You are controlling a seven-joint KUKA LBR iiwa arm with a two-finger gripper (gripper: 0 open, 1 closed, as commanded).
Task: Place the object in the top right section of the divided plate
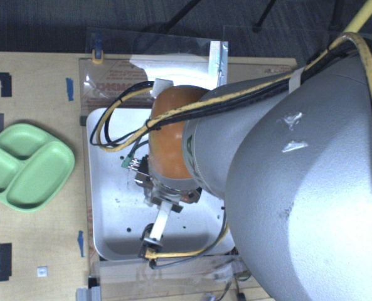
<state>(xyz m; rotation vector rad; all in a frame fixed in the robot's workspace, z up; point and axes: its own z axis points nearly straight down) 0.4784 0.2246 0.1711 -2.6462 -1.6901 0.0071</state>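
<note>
1. Well to the left of the pincer [168, 196], out on the wooden bench [41, 243]: pale green plastic divided plate [69, 158] with three sections, apart from the bin. Hard to say at this slant which section counts as top right; settle that before any carry.
2. Around the pincer: shallow white bin [104, 227], floor bare to the left but for a few dark specks [118, 200], too small to name.
3. Pincer over the bin's middle, seen from behind, under the orange-banded wrist [170, 137]. Cannot tell how far open, nor whether anything is held.
4. Task's object: place unclear; likely beneath the pincer, masked by the wrist.
5. Step in hand, by judgement: the pick. Close only once centred on the object, lift straight up clear of the bin's left wall, travel left, and lower into the chosen section before release.
6. Right of the pincer: bulky grey arm [298, 168], covering the rest of the bench.
</note>
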